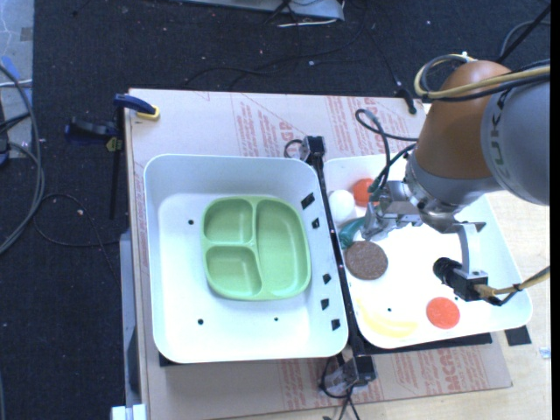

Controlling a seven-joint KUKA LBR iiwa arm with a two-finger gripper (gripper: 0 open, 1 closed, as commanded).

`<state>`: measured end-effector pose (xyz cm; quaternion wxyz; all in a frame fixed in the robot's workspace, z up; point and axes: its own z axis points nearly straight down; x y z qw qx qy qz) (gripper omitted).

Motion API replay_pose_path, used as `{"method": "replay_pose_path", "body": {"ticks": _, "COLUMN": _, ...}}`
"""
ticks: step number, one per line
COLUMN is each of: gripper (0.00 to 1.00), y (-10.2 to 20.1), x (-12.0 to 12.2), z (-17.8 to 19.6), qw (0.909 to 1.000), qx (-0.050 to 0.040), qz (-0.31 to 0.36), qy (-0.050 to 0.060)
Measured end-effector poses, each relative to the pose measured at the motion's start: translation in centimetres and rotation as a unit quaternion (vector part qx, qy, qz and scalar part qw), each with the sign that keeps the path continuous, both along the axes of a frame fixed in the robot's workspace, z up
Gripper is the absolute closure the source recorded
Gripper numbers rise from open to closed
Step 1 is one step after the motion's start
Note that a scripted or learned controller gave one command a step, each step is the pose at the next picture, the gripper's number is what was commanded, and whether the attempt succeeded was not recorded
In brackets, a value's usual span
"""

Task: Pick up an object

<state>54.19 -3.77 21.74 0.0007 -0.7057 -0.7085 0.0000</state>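
A green divided plate [257, 247] lies in the left bin [166, 234]; the tool [374, 221] hangs over the right bin [499, 234].

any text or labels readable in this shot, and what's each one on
"KUK": grey letters on the robot arm, running down its side and cut off at the picture's edge.
Red printed lettering on the brown board under the two bins, above the left bin: too faint and skewed to read.
More red lettering on the board's bottom edge, below the right bin: also unreadable.
No text on the green divided plate.
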Motion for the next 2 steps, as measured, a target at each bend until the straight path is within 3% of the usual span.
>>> {"method": "replay_pose_path", "body": {"ticks": 2, "gripper": 1.00, "y": 9.6, "x": 3.7, "z": 2.2, "qw": 1.0000, "qx": -0.0001, "qz": 0.000, "qy": -0.001}}
